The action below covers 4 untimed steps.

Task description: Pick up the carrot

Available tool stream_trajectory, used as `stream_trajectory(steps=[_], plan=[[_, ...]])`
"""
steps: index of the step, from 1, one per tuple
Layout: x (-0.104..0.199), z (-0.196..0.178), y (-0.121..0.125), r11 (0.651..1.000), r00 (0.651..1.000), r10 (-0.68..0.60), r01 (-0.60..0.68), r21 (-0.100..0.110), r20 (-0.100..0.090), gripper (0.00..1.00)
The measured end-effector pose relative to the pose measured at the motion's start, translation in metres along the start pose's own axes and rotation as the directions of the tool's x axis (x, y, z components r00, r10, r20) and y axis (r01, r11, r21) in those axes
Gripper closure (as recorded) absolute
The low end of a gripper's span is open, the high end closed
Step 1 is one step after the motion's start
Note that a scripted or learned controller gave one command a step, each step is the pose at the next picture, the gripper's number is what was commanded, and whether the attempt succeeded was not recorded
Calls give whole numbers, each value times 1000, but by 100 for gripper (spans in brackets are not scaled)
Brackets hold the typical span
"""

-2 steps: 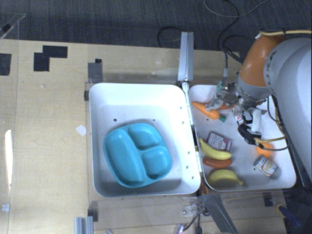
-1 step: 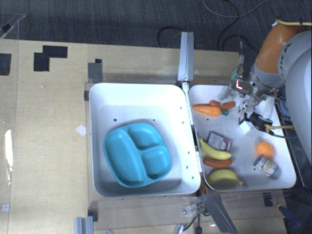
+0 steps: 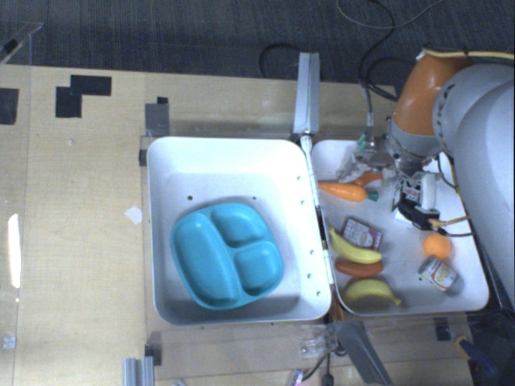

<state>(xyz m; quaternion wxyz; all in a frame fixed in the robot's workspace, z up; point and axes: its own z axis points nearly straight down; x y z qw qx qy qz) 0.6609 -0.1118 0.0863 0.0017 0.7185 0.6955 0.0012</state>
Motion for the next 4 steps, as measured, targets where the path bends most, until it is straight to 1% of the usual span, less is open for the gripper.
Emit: stream_trajectory(steps=[1,2,3,4], plan=[[1,-11,0,1000,1000,-4,4,1,0,100],[49,-99,-18,969,969,247,-247,2,0,100],[21,-1,-52,996,996,86,-86,-2,0,100],[91,-99,-15,950,950,312,-312,2,0,100]])
